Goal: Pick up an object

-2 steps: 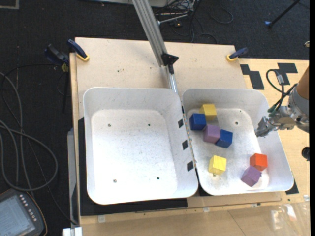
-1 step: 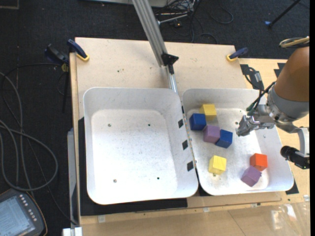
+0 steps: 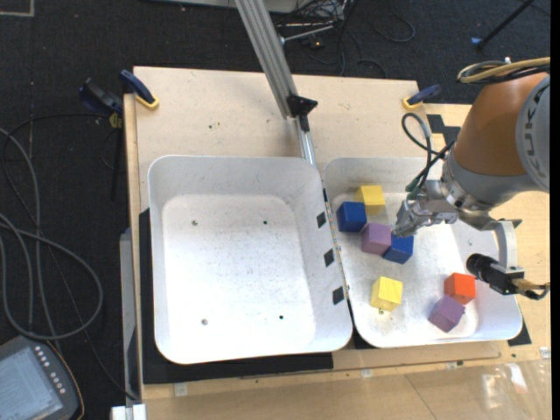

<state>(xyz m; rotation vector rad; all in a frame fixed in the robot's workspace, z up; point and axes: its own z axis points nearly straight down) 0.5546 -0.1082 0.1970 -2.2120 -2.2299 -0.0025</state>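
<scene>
Camera view looks down on the right bin [image 3: 490, 329], where seven small blocks lie scattered. A blue block [image 3: 399, 249] sits near the bin's middle, touching a purple block [image 3: 376, 237] on its left. The gripper [image 3: 408, 223] is low over these two, its tip just above the blue block's upper edge; whether it is apart, together or clamped on anything cannot be told from this angle, and no block is visibly between its tips. Up and left of the pair lie a second blue block [image 3: 352, 216] and a yellow block [image 3: 372, 198], the two close beside each other. Lower in the bin a second yellow block [image 3: 387, 292] rests alone. Toward the bin's right end an orange block [image 3: 459, 286] sits just above another purple block [image 3: 447, 312]. The arm [image 3: 499, 138], with its orange band, reaches in from the right above the bin. The left bin [image 3: 162, 191] stands alongside, its edge touching the right bin's.
</scene>
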